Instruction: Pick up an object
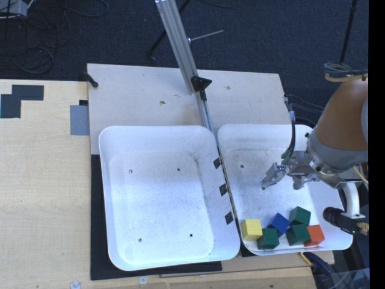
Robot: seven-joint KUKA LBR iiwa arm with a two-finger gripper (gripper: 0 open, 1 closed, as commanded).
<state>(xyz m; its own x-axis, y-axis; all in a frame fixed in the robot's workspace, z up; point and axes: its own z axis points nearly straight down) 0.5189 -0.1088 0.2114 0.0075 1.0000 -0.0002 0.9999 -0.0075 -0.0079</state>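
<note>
Two shallow white bins sit side by side, smooth plastic with rounded corners and faint speckling on their floors. The left bin (120, 161) shows a few small dark dots on its floor. In the right bin (252, 143), six small cubes cluster at the near edge — a yellow cube (251, 228), a blue cube (280, 222), three dark green cubes (269, 238) (299, 215) (296, 233) and an orange cube (314, 235), all matte, several touching.

The gripper (272, 177) hangs over the right bin's middle, well above the cubes in the view and apart from them. Its grey metal fingers point left; they look slightly parted with nothing between them. Behind it the arm's orange band (343, 116) bulges, glossy and rounded. A ribbed aluminium rail (180, 47) slants up from between the bins.
</note>
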